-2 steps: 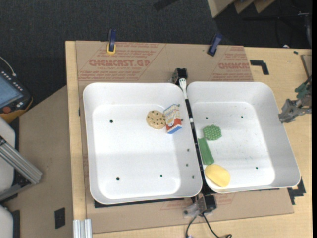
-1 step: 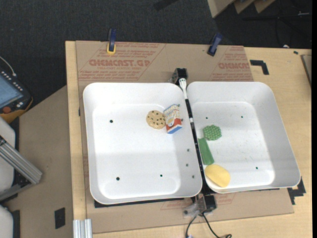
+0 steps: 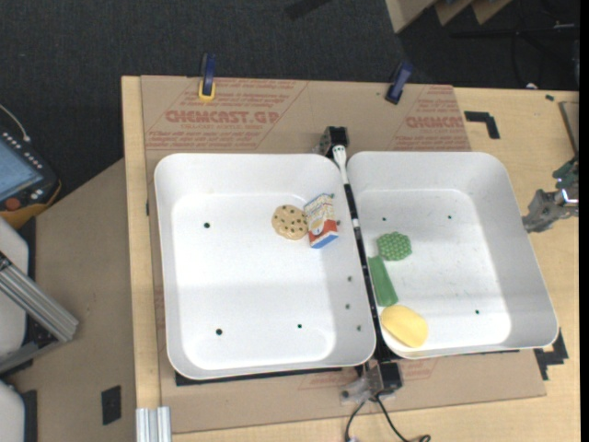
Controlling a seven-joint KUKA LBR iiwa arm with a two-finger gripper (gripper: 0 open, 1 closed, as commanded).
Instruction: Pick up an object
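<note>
- Two shallow white plastic bins, the left bin [image 3: 184, 274] and the right bin [image 3: 497, 247], each dotted with small dark spots.
- In the left bin: a round tan cookie [image 3: 289, 221] speckled with dark brown chips.
- Just right of the cookie: a small white carton [image 3: 321, 220] with red and blue printing.
- In the right bin: a round green textured piece [image 3: 395, 246], a long plain green piece [image 3: 382, 280], and a smooth yellow lump [image 3: 405, 326].
- Beneath the bins: a light brown cardboard sheet [image 3: 276, 109] printed with red lettering.
- Two blue clamps [image 3: 208, 70] on the sheet's far edge.
- Around the cardboard sheet: dark grey carpet [image 3: 92, 26].
</note>
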